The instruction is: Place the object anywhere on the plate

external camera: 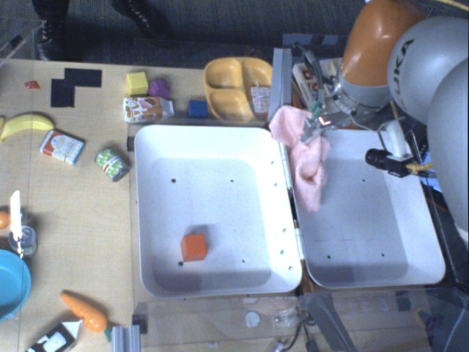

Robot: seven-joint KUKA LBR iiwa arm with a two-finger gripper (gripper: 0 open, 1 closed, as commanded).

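A pink cloth hangs in a long fold over the wall between the two white bins, its lower end reaching into the right bin. My gripper is at the cloth's upper right corner, shut on a pinch of the fabric. A yellow divided plate lies just behind the left bin, to the left of the gripper. A small orange cube rests on the left bin's floor near its front.
On the bench to the left lie a banana, a small carton, a can, a carrot and a blue dish. A yellow block, a snack box and a blue block stand by the plate.
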